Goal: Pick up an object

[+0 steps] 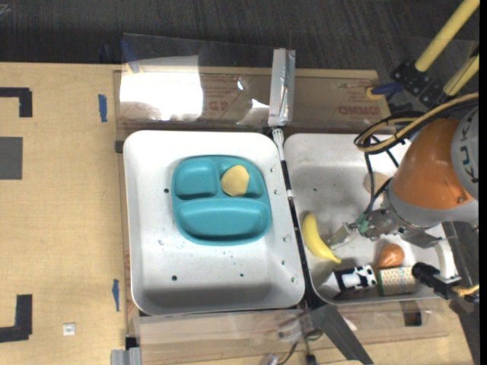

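White plastic bins are seen side by side on the bench; the arm point(434, 169), grey with an orange band, is reached into the right bin point(323, 154) from the right. The gripper point(351, 231) is seen low over that bin's floor, pointing left; whether it is released or clenched cannot be told at this size, and nothing is seen held. A yellow banana point(318, 239) lies just left of the gripper tip, near but apparently apart, against the bin's left wall. Just below the gripper a small black-and-white object point(356, 277) is seen, with a mesh-patterned cylinder point(396, 280) touching it on the right. An orange rounded object point(390, 255) sits below the wrist, partly hidden. Well left of the gripper, in the left bin point(152, 265), a teal divided plate point(217, 219) is set, with a yellow lumpy item point(235, 179) in its upper right compartment.
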`<state>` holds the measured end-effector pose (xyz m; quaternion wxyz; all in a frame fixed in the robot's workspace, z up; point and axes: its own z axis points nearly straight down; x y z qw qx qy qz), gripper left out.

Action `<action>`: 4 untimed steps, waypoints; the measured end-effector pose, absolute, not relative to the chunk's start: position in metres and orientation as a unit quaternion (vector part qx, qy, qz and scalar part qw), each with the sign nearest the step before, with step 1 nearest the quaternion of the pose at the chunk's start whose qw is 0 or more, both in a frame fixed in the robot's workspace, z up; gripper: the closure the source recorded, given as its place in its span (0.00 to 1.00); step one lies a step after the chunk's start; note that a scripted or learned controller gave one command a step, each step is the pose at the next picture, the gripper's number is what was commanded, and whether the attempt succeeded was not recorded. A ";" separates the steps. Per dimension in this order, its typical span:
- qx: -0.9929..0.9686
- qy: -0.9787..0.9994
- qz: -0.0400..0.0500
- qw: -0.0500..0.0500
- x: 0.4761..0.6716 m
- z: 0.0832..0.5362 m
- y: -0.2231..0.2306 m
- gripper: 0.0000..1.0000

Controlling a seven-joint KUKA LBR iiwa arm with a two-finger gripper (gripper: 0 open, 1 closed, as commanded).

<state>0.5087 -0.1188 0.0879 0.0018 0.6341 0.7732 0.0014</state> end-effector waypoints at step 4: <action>0.373 0.928 0.001 0.003 0.524 0.206 -0.024 0.00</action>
